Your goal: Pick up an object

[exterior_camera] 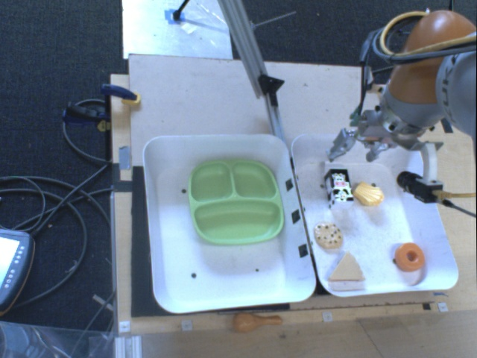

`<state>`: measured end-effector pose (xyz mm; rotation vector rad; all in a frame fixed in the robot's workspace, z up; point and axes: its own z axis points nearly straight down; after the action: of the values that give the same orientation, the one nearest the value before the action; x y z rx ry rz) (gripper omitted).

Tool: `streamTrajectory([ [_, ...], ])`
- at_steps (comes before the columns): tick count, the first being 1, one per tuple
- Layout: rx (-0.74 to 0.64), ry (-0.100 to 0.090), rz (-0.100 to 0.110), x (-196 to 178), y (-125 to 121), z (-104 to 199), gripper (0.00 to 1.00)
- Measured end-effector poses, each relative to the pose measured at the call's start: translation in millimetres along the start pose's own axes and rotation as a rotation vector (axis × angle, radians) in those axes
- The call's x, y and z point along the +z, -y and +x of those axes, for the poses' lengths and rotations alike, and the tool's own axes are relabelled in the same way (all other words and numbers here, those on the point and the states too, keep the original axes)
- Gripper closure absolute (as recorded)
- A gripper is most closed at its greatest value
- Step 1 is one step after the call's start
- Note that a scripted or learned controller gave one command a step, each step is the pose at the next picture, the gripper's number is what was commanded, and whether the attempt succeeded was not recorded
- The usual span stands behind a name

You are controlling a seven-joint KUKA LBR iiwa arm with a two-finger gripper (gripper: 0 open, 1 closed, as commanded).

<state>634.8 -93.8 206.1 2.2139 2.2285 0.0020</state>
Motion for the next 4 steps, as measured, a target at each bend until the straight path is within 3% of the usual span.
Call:
streamTrajectory([
  [1,0.001,0.0,0.0,0,0,0,0.0],
  [3,0.004,0.001,0.005,105,-1,4,0.0],
  [4,0.005,0.001,0.001,115,-1,4,0.0],
])
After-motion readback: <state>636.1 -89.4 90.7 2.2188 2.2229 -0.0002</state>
